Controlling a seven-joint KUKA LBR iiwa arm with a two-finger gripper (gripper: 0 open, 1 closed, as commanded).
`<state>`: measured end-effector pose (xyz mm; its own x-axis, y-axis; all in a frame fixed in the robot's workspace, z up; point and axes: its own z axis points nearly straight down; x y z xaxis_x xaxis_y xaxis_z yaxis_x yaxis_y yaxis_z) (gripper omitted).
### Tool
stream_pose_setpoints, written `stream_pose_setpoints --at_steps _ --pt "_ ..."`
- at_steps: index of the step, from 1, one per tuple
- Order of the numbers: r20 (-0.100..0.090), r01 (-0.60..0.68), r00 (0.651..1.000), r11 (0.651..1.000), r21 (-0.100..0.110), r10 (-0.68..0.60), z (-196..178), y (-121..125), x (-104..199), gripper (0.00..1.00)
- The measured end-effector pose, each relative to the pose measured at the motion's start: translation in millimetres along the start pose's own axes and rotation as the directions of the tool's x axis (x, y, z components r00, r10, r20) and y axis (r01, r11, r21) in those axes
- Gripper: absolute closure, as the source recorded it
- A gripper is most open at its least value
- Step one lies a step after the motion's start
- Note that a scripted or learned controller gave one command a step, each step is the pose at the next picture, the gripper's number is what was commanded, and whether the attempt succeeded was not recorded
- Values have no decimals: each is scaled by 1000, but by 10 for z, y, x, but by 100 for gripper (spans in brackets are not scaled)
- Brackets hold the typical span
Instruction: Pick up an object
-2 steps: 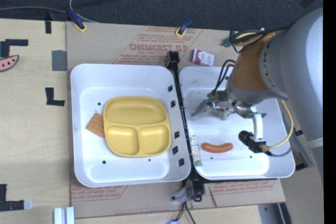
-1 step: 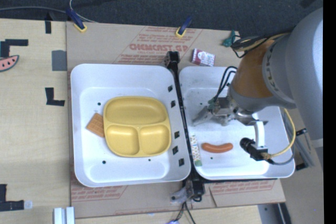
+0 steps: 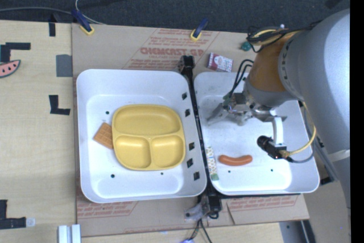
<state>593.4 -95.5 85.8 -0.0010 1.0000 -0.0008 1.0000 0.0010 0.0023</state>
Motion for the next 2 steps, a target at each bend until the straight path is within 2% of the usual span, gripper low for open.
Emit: stream_pose_setpoints --at_steps 1,2 --pt "2 0 1000 1000 -1 0 -98 1 -8 100" --pt "2 0 1000 1000 -1 0 -97 0 -8 0"
